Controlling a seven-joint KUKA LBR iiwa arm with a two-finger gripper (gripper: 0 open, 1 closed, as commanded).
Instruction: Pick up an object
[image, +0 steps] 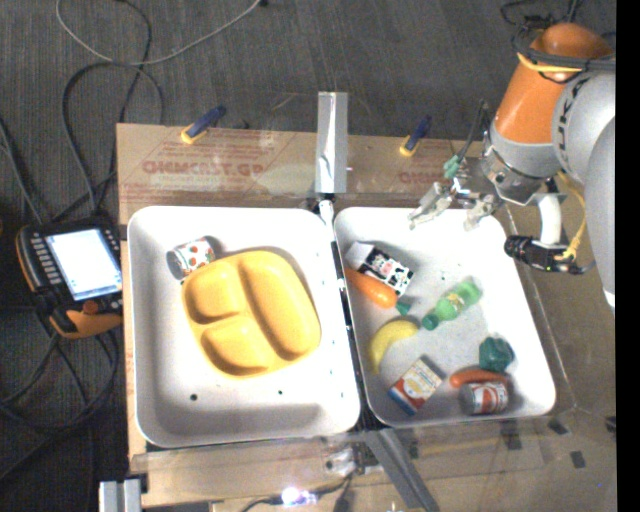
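1. The right bin (520, 300) holds the candidates: a carton (385, 266) at its 10 o'clock, a carrot (373, 290) just beside and below it, a green bottle (452, 304) near the middle, a banana (392, 340) at 7 o'clock, a small box (416, 384) at 6 o'clock, and a can (485, 398) at 5 o'clock with a teal piece (496, 353) above it.
2. The carton looks the likeliest pick: light, stiff, flat-sided, best taken across its narrow width. The carrot touching it may get in the way.
3. The bottle and can are round and probably slippery; they could roll off the fingers.
4. The gripper (450, 205) hangs at the bin's 12 o'clock rim, fingers spread apart, nothing between them.
5. The arm (540, 100) reaches in from 2 o'clock, wrist tilted down toward the bin.
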